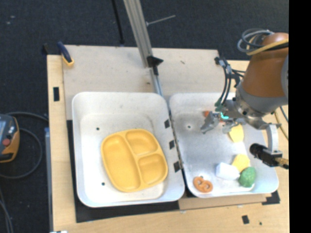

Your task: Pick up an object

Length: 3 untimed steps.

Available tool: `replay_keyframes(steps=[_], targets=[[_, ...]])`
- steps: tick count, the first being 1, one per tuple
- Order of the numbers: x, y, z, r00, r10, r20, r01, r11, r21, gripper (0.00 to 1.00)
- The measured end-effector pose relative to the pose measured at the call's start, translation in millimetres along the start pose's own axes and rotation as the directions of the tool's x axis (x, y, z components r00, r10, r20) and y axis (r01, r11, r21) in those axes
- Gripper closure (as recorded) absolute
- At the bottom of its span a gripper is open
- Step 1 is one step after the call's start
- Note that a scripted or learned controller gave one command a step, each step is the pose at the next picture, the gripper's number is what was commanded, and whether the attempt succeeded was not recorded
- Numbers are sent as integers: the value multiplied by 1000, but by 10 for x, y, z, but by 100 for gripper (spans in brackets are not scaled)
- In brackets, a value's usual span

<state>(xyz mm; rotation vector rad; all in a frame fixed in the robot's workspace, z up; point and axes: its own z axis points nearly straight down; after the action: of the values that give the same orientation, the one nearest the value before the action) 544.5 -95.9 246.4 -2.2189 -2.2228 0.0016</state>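
Observation:
The right bin [194, 144] holds several small things. A yellow piece [236, 133] lies just right of my gripper [218, 125]. Near the front right corner sit a white block [224, 170], a second yellow piece [241, 161] and a green lump [247, 177]. An orange pretzel-shaped toy [203, 184] lies at the front edge. A small orange bit [207, 114] shows at the gripper's far left side. The gripper hangs low over the bin's middle back, fingers spread open, with nothing between them.
The left bin [87, 115] holds a yellow divided tray [134, 158]. A slanted metal post [141, 33] rises behind the bins. The arm's orange and grey body [265, 76] covers the right bin's back right corner.

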Motion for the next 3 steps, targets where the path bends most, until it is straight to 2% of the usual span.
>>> replay_keyframes(steps=[1, 2, 3], targets=[[-1, 7, -13, 1000, 0, 0, 0, 1000, -3, 0], [-23, 79, 433, 1000, 2, 1, -2, 1000, 0, 0], [-67, 13, 883, 1000, 3, 1, -3, 1000, 1, 0]])
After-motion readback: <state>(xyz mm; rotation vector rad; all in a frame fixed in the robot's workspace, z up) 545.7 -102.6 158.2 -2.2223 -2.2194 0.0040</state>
